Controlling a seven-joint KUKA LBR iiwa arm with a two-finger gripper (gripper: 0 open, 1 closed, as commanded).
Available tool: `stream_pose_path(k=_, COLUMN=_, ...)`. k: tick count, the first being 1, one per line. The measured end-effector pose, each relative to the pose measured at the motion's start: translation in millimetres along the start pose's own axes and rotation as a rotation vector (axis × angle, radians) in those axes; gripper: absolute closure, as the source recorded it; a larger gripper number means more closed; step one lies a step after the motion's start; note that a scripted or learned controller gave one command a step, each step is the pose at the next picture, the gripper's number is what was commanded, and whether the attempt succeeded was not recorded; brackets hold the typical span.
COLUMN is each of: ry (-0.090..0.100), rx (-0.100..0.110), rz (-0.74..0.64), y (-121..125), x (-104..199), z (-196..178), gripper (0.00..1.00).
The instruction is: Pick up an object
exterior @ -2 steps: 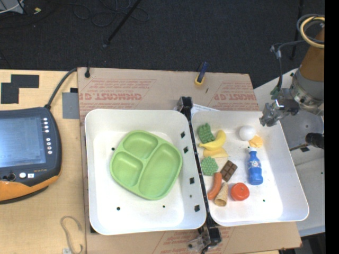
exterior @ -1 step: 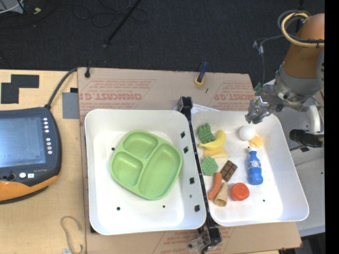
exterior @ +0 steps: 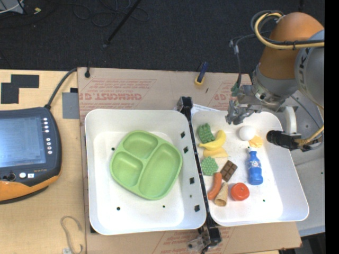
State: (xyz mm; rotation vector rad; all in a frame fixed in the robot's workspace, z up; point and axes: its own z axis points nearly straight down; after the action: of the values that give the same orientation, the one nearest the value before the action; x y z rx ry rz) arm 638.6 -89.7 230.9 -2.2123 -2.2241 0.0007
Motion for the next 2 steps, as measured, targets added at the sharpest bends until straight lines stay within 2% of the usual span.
stream_pose_path(k=1, ry=-0.001, rx=0.000, rz=0.003, y=0.9, x=33.7, z=13.9, gripper=1.00)
stream_pose_path(k=2, ry=-0.003, rx=-0.003, rz=0.004, y=6.2, x=27.7, z=-3.3, gripper=1.00)
